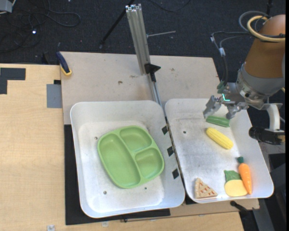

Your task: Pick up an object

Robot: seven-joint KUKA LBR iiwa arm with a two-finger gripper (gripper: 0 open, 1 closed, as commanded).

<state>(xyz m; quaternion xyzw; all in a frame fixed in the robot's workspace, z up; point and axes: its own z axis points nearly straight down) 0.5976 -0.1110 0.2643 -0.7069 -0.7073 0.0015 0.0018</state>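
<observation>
My gripper (220, 111) hangs over the back of the right bin (192, 143), fingers spread apart and open. Just below the fingertips a green pea pod (217, 121) lies on the bin floor, touching or nearly touching them; it is not clamped between them. A yellow corn cob (219, 138) lies slightly in front of the pod. At the bin's front right sit an orange carrot (245, 176), a yellow slice with a green piece (234, 187) and a toast triangle (204, 189).
The left bin (86, 124) holds a green divided plate (130, 156). An upright aluminium post (139, 37) stands behind the bins. A blue-and-yellow tool (64, 64) lies on the bench at the back left. The arm's grey body (265, 61) rises at the right.
</observation>
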